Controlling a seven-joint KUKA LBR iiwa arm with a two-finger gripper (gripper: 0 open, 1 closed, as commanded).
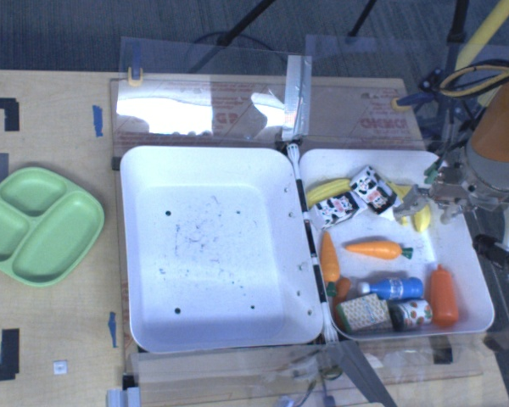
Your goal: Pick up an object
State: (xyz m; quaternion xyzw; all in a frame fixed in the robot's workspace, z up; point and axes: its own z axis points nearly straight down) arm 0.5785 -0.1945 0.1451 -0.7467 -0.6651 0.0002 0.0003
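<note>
One gripper (424,195), finger state unclear, hovers by a small yellow toy (422,219): likely light, smooth, best pinched across its middle.

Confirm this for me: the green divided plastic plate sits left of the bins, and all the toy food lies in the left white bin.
One detail is wrong. The green divided plastic plate does sit left of the bins, but the toy food, such as the orange toy carrot, lies in the right white bin, as the camera view shows.

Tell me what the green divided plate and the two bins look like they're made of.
Green divided plate: likely matte moulded plastic, uniform colour, soft rounded rims. Left bin and right bin: seemingly smooth white plastic, rounded corners; the left one's floor looks scuffed.
</note>
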